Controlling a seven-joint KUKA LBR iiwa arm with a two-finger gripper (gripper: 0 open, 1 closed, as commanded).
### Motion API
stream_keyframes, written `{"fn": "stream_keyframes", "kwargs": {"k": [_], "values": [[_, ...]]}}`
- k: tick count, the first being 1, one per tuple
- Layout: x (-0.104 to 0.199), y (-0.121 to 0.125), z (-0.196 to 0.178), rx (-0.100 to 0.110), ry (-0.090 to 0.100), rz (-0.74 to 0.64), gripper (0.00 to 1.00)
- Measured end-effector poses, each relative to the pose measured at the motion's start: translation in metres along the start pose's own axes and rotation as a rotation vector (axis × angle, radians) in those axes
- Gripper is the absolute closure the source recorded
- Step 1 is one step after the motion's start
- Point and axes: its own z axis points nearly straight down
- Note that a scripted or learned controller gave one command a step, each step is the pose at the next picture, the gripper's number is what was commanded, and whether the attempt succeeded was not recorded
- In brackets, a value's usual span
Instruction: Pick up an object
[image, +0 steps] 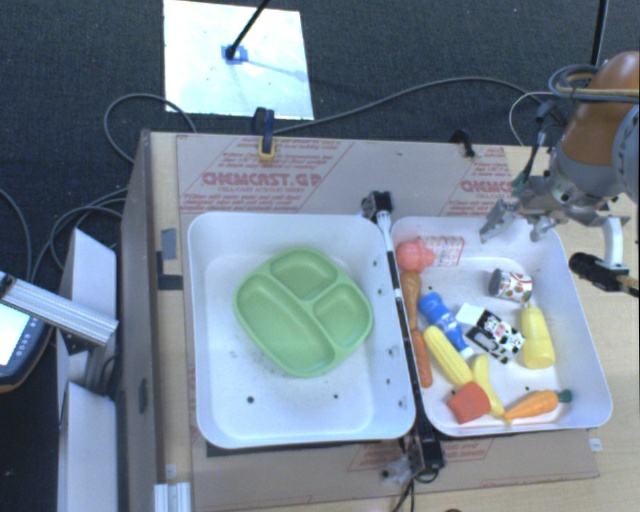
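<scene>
My gripper hangs over the far right corner of the right bin, open, with nothing between its fingers. Below it in the bin lie several toys: a small can, a yellow bottle, a black-and-white cow-patterned piece, a blue bottle, a corn cob, a banana, a red block, a carrot and a pink-orange toy. The can lies closest to the gripper, just in front of it.
The left bin holds a green divided plate. A black clamp sits on the ridge between the bins. Cables run across the dark floor behind the bench. The arm's orange band is at the upper right.
</scene>
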Motion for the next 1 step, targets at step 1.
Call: {"fn": "stream_keyframes", "kwargs": {"k": [1], "values": [[-0.0233,-0.0344,0.0811,0.004,0.001,0.002,0.0]]}}
